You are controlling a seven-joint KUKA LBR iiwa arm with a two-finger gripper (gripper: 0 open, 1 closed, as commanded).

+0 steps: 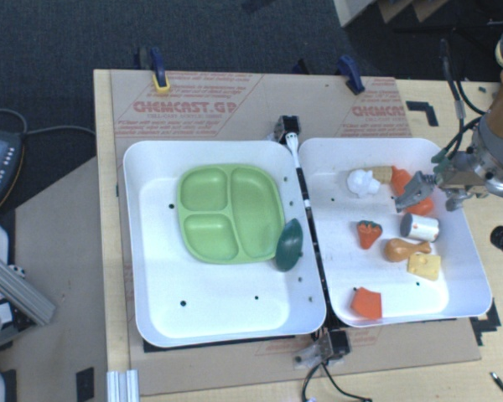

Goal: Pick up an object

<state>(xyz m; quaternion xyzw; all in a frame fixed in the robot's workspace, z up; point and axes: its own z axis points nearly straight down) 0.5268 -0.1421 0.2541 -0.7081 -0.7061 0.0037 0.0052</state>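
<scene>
My gripper (421, 193) reaches in from the right and hangs over the upper right part of the right bin (461, 304). Right beneath and beside it lie an orange-red piece (401, 180) and another orange piece (422, 208), both partly hidden by it. A white cylinder (420, 226) lies just in front of the gripper. Nearby are a white lumpy object (362, 182), a small red-orange strawberry-like toy (368, 233), a brown-orange pear shape (401, 248), a yellow block (425, 265) and an orange-red wedge (366, 302).
The left bin (151, 291) holds a green divided plate (231, 213) with a dark green object (288, 245) leaning at its right edge. A black divider rail (306, 216) runs between the bins. Cables hang at the right by the arm (490, 141).
</scene>
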